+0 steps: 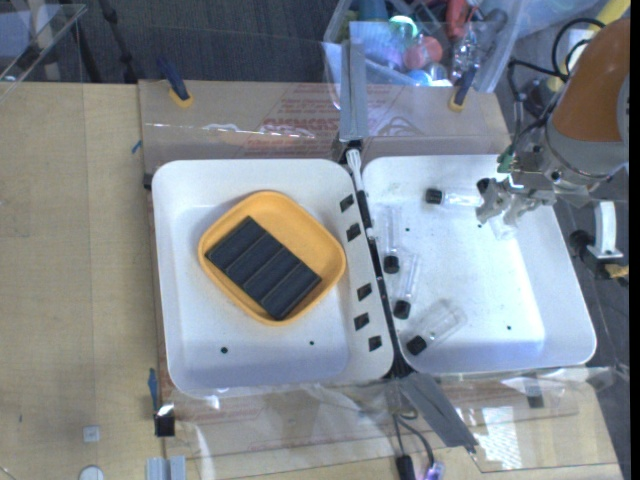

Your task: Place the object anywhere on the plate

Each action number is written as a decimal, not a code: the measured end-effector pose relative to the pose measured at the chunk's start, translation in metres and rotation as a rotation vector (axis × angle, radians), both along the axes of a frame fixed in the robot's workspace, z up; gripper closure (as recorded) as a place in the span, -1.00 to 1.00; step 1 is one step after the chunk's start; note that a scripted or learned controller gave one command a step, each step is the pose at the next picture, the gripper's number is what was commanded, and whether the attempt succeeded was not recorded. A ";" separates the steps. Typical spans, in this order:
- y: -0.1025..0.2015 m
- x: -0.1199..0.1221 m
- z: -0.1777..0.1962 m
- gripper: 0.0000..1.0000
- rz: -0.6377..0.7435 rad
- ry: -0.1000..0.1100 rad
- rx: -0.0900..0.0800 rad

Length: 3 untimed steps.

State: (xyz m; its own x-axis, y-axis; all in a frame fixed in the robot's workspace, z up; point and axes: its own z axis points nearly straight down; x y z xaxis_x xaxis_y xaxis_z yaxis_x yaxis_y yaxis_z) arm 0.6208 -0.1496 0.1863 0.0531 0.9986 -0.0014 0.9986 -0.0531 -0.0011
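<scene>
plate (pixel 272 256): dark block (pixel 263 263) on top | bin divider (pixel 368 268): between bins

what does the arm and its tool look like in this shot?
The arm enters at the right: a bulky rounded segment in orange with grey below it. The tool is a small light grey metal assembly, with a green spot on its upper part. Black cables loop behind the arm. No readable markings at this resolution.

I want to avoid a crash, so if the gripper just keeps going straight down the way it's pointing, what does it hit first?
Probably the bare floor of the right bin; the gripper hangs over its upper right part, beside a clear vial. Depth is hard to judge.
</scene>
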 end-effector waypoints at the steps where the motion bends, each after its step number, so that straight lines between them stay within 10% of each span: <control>1: 0.017 -0.020 -0.016 1.00 0.168 0.002 0.004; 3: 0.066 -0.005 -0.002 1.00 0.346 -0.003 0.001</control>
